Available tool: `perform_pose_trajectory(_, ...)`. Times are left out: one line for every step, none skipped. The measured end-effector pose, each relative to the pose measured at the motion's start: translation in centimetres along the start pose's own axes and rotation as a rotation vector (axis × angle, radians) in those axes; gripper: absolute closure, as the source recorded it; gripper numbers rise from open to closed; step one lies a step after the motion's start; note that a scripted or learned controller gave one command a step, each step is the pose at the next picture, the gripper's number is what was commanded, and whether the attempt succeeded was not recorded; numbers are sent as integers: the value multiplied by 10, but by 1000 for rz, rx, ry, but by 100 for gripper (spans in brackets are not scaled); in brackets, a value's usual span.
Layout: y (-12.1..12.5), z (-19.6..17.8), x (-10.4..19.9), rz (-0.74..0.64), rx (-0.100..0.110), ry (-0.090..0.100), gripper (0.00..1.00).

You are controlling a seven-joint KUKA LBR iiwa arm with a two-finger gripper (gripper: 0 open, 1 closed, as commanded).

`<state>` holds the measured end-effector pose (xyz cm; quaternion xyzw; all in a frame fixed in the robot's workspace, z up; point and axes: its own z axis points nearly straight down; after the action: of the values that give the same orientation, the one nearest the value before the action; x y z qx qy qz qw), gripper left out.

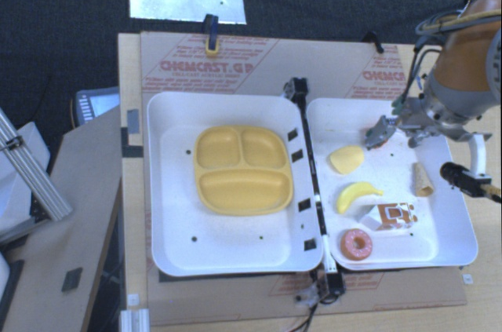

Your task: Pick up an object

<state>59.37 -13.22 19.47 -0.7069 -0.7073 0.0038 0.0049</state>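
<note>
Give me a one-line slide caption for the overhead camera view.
KUKA arm's gripper hovers over the right bin above a pale yellow piece, banana and donut; yellow tray fills the left bin.

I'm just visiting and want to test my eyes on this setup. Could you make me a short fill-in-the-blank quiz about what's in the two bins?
1. The yellow divided plate lies in the ____ bin.
2. The banana lies just below the pale yellow ____.
3. The donut is ____ in colour.
4. The gripper hangs over the ____ bin.

Missing words: left; wedge; pink; right
</note>
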Motion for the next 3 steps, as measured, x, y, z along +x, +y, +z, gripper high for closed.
perform_pose_trajectory(3,-8,0,-2,-14,-2,0)
perform_pose_trajectory(3,34,-2,0,-11,-2,0)
perform_pose_trajectory(12,85,-8,0,-11,-2,0)
